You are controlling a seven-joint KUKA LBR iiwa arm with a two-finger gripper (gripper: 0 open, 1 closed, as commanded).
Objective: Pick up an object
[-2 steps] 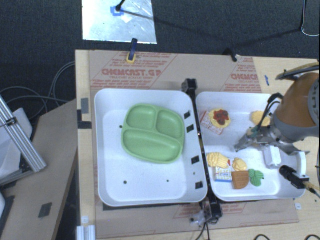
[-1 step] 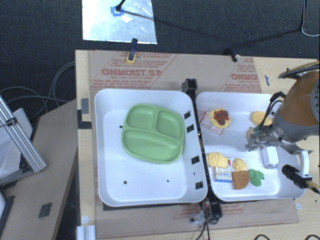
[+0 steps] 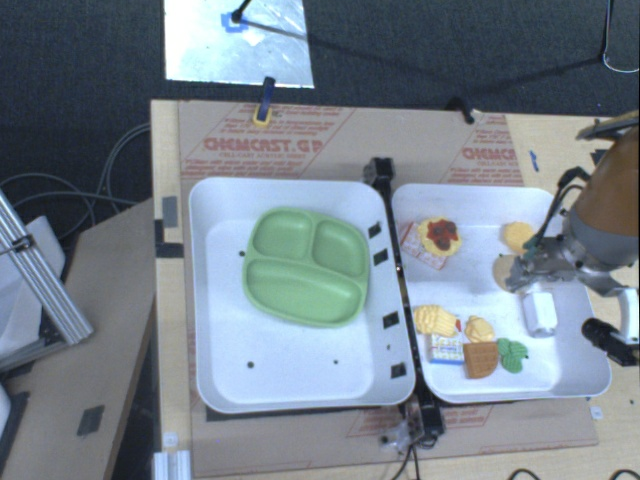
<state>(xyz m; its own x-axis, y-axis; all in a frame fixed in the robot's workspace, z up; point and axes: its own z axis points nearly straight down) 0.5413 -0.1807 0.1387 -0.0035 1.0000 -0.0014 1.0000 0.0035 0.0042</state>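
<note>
The table [image 3: 330, 133] carries two bins; the left bin [image 3: 215, 268] holds a green tray [image 3: 305, 266]. The arm [image 3: 610, 213] reaches into the right bin [image 3: 575, 368], its hand [image 3: 520, 271] low over the floor; whether it is clenched or released I cannot tell. Nearest is the yellow piece [image 3: 517, 235], just beside it at twelve o'clock; the white block [image 3: 541, 313] lies near at four o'clock.

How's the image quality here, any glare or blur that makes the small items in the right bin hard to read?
Camera view: lighting is even but soft; the whole frame is slightly blurred, so the small food items in the right bin lack sharp edges. The white bins look bright, nearly washed out, with faint shadows. The shiny sheet at the top shows patchy glare. The gripper is blurred too.
</note>
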